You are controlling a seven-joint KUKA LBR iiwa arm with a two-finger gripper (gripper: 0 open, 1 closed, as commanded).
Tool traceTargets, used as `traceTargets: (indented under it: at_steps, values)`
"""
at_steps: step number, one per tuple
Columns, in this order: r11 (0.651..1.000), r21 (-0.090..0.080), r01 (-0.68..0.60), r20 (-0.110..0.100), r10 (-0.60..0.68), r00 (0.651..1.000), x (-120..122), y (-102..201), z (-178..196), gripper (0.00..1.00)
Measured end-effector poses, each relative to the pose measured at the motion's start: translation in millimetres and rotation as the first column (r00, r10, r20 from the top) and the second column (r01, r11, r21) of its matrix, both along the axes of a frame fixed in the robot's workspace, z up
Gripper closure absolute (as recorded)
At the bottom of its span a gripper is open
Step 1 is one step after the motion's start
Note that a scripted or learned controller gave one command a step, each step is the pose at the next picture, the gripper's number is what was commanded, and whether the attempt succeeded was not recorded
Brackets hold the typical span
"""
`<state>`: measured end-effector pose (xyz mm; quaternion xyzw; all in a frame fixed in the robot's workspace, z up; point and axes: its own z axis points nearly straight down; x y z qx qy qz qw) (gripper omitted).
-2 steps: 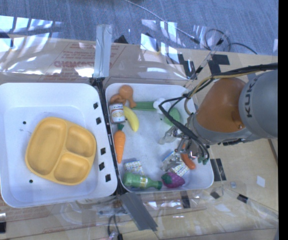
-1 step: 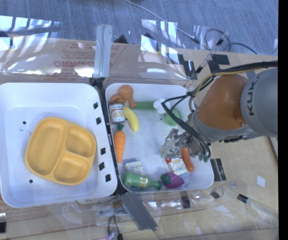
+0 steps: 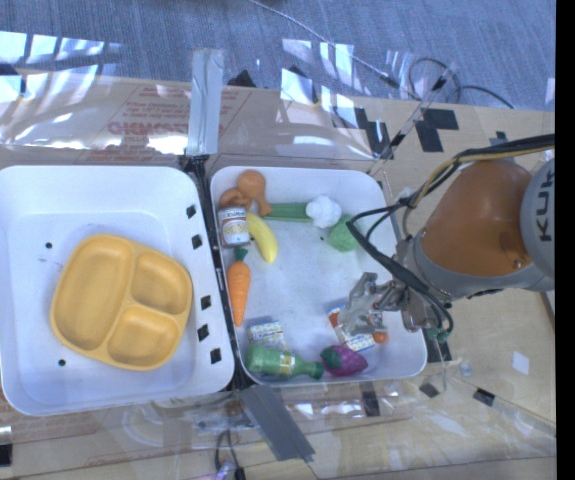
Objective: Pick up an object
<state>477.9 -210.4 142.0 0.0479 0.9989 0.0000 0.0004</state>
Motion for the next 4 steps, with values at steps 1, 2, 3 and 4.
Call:
traceTargets:
  at_steps: [1,2,3,4]
  values:
    - [0.999,-0.002,0.053,0.004,-0.053,0.999,0.7,11.4,-48.8,1.0]
    - [1.0,0.002,0.026,-0.001,-0.026,1.0,0.1,49.1,-50.4,1.0]
    - [0.981,-0.001,0.192,0.012,-0.192,0.981,81.2,58.0,83.7,1.0]
    - [0.996,-0.004,0.088,0.008,-0.088,0.996,135.1,9.0,170.4,1.0]
